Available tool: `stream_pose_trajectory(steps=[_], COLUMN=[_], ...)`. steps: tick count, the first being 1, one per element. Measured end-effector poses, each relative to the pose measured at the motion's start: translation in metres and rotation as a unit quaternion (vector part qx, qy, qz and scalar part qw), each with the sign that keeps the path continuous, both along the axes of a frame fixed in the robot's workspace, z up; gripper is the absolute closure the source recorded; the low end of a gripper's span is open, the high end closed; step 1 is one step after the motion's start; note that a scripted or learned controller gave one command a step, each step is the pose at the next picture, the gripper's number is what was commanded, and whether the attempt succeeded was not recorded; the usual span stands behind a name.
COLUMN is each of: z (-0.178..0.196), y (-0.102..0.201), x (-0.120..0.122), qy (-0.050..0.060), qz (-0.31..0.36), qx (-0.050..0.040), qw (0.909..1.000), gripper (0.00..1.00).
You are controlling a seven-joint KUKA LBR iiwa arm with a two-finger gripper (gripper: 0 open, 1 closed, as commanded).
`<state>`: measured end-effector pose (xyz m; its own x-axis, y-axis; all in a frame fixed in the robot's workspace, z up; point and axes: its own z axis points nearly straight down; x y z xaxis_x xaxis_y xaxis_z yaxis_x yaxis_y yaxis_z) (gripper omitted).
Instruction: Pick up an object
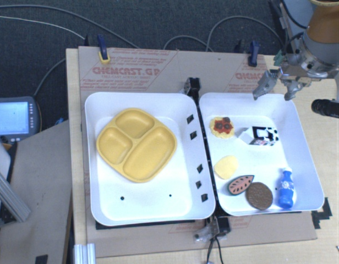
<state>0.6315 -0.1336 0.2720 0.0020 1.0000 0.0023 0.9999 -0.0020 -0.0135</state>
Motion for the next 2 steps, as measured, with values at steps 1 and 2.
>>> stream_pose_trajectory(steps=[1, 2], z=[0.008, -0.056], y=[0.0, 0.001], x=[0.002, 0.0], qy=[-0.006, -0.003], qz=[0.001, 0.001], qx=[-0.0011, -0.0003], qw=[1.0, 1.0], gripper=[0.0, 0.0])
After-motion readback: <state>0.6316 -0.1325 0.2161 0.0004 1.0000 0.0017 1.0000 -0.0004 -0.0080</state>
